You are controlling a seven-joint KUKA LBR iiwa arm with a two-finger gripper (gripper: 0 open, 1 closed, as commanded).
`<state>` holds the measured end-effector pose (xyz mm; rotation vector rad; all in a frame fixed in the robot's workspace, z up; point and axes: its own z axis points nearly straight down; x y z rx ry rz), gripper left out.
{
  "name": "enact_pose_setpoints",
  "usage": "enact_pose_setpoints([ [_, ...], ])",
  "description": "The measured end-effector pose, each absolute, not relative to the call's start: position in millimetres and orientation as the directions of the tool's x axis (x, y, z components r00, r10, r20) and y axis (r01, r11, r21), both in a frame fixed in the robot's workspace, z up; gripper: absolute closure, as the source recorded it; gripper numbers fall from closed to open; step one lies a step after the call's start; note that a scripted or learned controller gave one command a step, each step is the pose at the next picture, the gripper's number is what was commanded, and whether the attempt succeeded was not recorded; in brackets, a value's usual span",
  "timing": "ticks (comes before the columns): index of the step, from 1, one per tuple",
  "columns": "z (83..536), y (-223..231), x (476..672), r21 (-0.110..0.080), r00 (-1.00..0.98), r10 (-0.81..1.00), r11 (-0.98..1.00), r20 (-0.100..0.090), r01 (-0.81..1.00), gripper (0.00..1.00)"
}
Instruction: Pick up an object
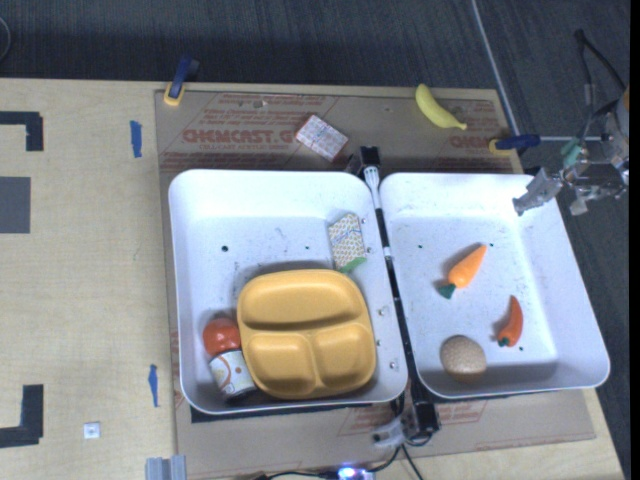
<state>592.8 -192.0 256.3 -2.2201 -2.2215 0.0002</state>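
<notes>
Claw at far right corner of right bin, open or closed: cannot tell. Nothing seen gripped. Step: approach; next needs descent over chosen item. Carrot, tapered, matte, mid-bin; red pepper by right wall; round speckled potato at near edge. Left bin: glossy yellow tray.

An orange toy carrot lies tilted in the right bin, near a red pepper and a tan round object.
</notes>
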Motion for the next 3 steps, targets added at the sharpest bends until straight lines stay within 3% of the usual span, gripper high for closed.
enact_pose_setpoints([
  [1, 119, -149, 582.8, -0.001, -0.001, 1.000, 0.001, 0.001, 1.000, 0.00],
  [2, 86, -101, 529.6, 0.001, 0.000, 1.000, 0.000, 0.001, 1.000, 0.00],
  [3, 86, -92, 480.1, 0.002, 0.000, 1.000, 0.000, 0.000, 1.000, 0.00],
])
